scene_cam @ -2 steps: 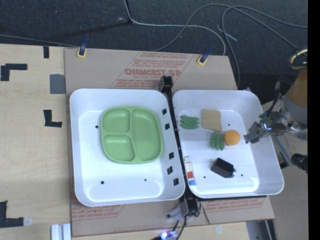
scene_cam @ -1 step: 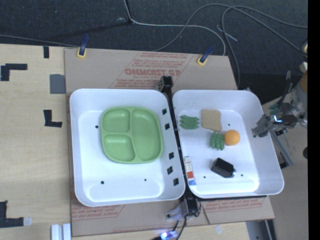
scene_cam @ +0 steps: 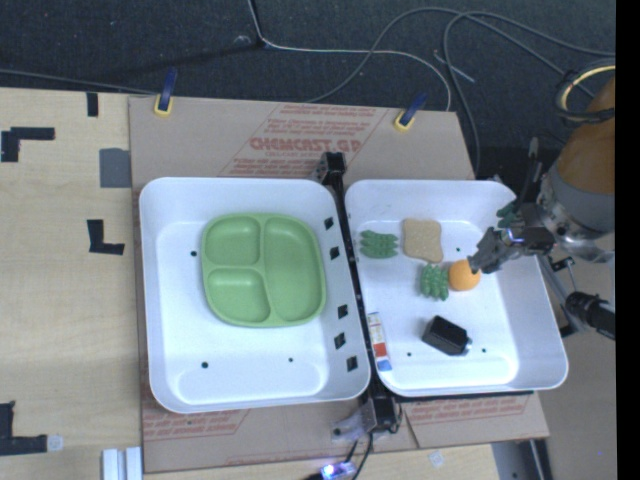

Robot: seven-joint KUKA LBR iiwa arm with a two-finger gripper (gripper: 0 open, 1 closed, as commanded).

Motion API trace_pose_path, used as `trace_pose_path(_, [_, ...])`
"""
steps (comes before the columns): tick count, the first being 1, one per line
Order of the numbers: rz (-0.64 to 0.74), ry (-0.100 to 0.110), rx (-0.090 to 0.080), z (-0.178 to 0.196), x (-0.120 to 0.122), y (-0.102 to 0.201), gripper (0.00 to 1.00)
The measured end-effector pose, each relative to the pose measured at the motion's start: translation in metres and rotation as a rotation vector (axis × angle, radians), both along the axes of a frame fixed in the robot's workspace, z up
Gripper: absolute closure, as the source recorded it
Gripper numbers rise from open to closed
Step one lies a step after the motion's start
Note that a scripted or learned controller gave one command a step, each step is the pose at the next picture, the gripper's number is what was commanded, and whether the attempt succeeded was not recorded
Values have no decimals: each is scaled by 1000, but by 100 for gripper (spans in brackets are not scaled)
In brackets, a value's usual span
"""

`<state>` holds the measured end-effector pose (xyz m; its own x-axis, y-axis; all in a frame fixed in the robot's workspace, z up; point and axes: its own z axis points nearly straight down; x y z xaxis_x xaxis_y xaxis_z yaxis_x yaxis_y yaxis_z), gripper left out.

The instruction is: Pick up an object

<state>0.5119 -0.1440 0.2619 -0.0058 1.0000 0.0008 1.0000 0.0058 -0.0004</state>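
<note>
Orange and round, the ball (scene_cam: 463, 278) sits in the right bin (scene_cam: 520, 363), toward its right edge and about midway between near and far rims; being round it has no long axis and points no particular way. The gripper (scene_cam: 490, 253) hangs just right of it and slightly farther back, its dark tip touching or almost touching the ball's upper right side (the slant of the view will not settle which). Whether the hand is spread or closed I cannot tell, and nothing shows between its tips. A green toy (scene_cam: 434, 282) lies touching the ball's left side, its long axis running roughly near to far. A tan block (scene_cam: 422, 238) lies behind that, with a second green piece (scene_cam: 378, 244) to its left, near the bin's left edge. A black block (scene_cam: 446, 335) lies toward the near rim, tilted. The left bin (scene_cam: 170, 368) holds a green tray (scene_cam: 264, 269) at its middle.
</note>
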Motion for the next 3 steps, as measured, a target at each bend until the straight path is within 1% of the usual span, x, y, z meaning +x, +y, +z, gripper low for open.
trace_pose_path(1, [1,2,1,-14,19,58,100])
trace_pose_path(3, [-1,1,0,-24,49,139,100])
